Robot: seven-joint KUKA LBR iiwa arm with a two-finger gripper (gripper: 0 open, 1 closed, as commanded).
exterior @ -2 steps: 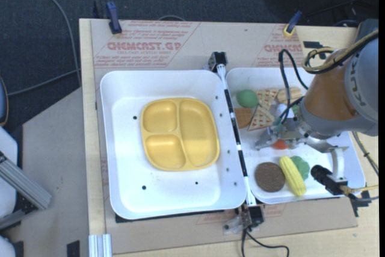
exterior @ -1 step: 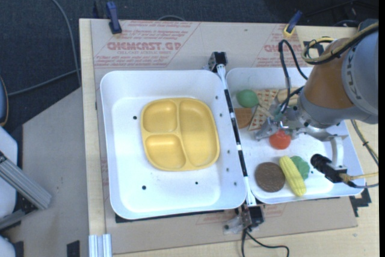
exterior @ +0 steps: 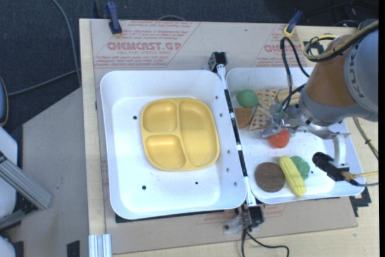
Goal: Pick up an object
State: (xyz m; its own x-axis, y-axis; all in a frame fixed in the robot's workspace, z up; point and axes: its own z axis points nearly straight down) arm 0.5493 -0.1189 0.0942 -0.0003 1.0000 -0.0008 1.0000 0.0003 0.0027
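Right of frame centre, in the right bin [exterior: 258,71], the pincer [exterior: 277,124] hangs just above a red-orange round object [exterior: 279,140]. I cannot tell how far it is open or whether it grips anything. A green ball [exterior: 246,97], brown disc [exterior: 269,177] and yellow corn cob [exterior: 293,175] lie nearby. A yellow divided plate [exterior: 180,133] sits in the left bin [exterior: 120,129].

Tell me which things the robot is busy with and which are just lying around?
Busy with: the gripper, and probably the orange-red toy close by it.

Just lying around: yellow plate in the left bin; green ball, brown cookie and yellow corn in the right bin.
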